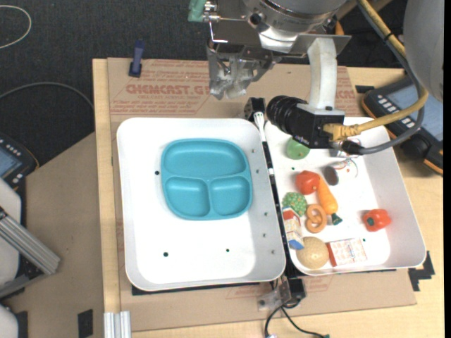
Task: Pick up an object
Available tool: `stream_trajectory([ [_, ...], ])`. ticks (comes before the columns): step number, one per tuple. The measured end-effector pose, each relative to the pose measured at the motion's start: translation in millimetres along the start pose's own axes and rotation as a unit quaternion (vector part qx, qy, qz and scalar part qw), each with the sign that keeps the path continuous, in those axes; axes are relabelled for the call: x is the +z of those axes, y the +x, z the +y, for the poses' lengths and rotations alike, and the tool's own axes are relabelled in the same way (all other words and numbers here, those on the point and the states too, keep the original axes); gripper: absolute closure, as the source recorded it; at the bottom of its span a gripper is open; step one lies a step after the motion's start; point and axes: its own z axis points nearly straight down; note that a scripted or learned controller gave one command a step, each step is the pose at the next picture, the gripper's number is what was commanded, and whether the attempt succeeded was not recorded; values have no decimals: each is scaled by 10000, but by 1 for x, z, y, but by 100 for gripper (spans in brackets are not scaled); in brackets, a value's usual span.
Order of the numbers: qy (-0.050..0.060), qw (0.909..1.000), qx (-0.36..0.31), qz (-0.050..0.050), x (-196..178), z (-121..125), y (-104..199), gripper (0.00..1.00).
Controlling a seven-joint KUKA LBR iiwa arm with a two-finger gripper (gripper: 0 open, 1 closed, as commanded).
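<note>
Overhead, the grey arm's two-finger gripper [230,76] hangs above the brown printed cardboard sheet [162,90], just past the 12 o'clock rim of the left shallow white bin [141,210]. Its tip is a pale, glassy blur against the print, so I cannot tell whether it is released or clenched. Out at 9 o'clock from it, on the sheet's far edge, stands a small dark-blue plastic piece [136,58]. At 6 o'clock from the gripper, the teal three-compartment plastic plate [206,178] lies flat in the middle of the left bin. The loose things to pick lie at 5 o'clock, in the right shallow white bin [384,185]. Nearest is a round green toy [298,148] at the bin's 11 o'clock corner. Below it come a red rounded toy vegetable [307,182] and an orange toy carrot [325,197], the two touching, with a small dark grey lump [331,176] just beside the carrot's upper end. Further toward 6 o'clock are a green knobbly toy [294,203], perhaps broccoli, and a brown toy pretzel [315,218]. A small red-and-white carton [291,232] lies against the bin's 9 o'clock wall. At the near rim sit a tan round toy bun [315,253] and a flat red-and-white packet [345,251], side by side. A red toy pepper [377,219] lies apart at 3 o'clock.
</note>
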Motion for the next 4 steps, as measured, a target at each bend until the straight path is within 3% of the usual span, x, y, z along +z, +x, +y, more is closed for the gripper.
stream_trajectory([
  [1, 98, 9999, 4, -44, 0, -23, -10, 100],
  [2, 113, 9999, 24, -51, 18, -22, -43, 100],
  [3, 113, 9999, -19, -48, 27, -23, 3, 100],
  [4, 158, 9998, 37, -74, 140, -25, -46, 100],
])
